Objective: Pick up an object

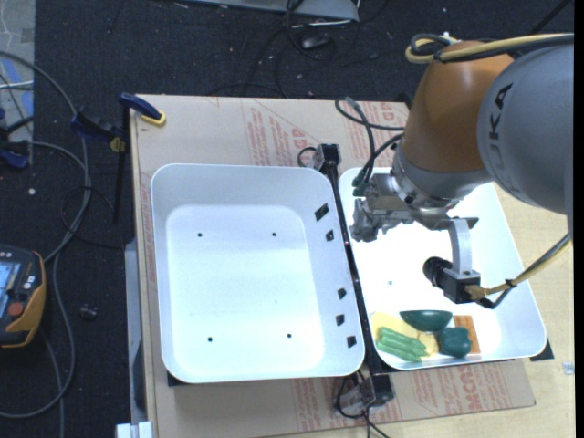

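My gripper (366,219) hangs over the upper left part of the right bin (511,245), close to the divider between the two bins. The grey arm with its orange band (456,108) covers the bin's far half. Several small objects lie bunched at the right bin's near edge: a ridged green piece (401,343), a dark green bowl-shaped piece (426,318), a teal lump (453,340), a flat yellow piece (387,323) and an orange piece (465,325). The gripper is well away from them, up and to their left. Nothing shows under it.
The left bin (246,272) stands beside the right one, with black clips (339,292) along the shared rim. A black unit (452,278) on a bracket hangs off the wrist above the objects. Cables and a blue-yellow clamp (141,108) lie beyond the bench.
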